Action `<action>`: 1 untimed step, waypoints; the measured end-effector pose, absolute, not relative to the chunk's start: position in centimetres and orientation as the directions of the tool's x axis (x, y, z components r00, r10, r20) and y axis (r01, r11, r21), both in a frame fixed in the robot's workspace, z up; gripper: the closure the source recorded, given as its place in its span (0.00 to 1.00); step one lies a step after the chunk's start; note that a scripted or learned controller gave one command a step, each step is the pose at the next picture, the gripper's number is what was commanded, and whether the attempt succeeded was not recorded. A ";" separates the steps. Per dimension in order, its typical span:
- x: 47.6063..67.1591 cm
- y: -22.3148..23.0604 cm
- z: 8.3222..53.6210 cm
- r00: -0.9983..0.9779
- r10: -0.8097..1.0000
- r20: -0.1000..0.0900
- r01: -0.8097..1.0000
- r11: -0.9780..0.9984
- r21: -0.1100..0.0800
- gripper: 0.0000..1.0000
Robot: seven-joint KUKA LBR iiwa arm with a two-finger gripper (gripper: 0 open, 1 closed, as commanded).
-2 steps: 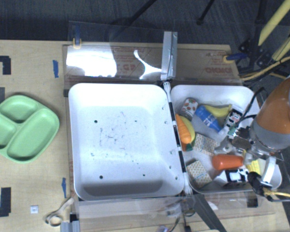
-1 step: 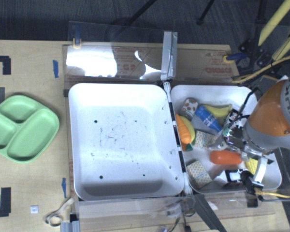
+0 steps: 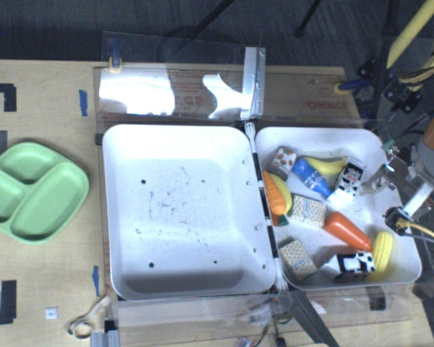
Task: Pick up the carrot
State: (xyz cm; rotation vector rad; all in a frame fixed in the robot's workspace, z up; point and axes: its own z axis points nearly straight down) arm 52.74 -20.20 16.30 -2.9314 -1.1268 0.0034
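The carrot [image 3: 345,229], an orange cone, lies in the right bin [image 3: 325,137], tip pointing to the lower right, between a checkered sponge-like block [image 3: 308,212] and a yellow corn cob [image 3: 383,252]. My gripper [image 3: 386,173] hangs over the right edge of that bin, up and to the right of the carrot and apart from it. Nothing shows between its fingers.
The right bin also holds an orange and yellow toy [image 3: 278,195] by the divider, a blue packet [image 3: 311,178], a banana [image 3: 326,166], two black-and-white toys [image 3: 351,178] [image 3: 355,264] and a second checkered block [image 3: 297,256]. The left bin [image 3: 130,150] sits beside it. A green divided plate [image 3: 33,191] lies far left.
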 end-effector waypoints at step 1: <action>48.8 -18.5 9.7 0.751 0.660 0.007 0.660 -0.751 0.025 0.00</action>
